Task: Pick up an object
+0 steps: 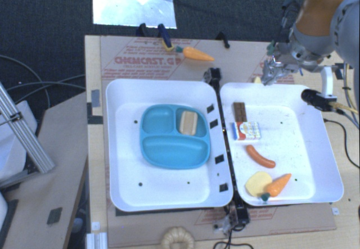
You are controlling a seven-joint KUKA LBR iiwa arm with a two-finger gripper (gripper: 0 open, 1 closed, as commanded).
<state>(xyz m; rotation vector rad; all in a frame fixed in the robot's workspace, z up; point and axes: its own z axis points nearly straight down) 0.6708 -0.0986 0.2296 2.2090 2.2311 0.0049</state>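
Loosely spread along the left half of the right bin point(306, 146): five small things to pick from. Nearest the far edge, a brown chocolate bar point(240, 111), lying lengthwise. Just below it, a small printed box point(246, 130) in white, red and blue, close to the bar's near end. Further toward the near edge, a sausage point(260, 156), lying at a slant. At the near-left corner, a pale yellow slice point(256, 182) touching an orange carrot point(278, 184), its green tip pointing to the near edge.

Above the far edge of that bin, the gripper point(272, 72), well apart from all five things. Released or clenched: cannot tell, too small and blurred. Behind it, the grey arm point(329, 14) with its orange band, reaching in from the right.

Beside it, the left bin point(124, 130), bearing a blue divided plate point(171, 144) near its middle, with a tan block point(188, 123) in the plate's far-right compartment.

Beyond both bins, on the printed board point(135, 59), a second carrot point(194, 54) near the far edge.
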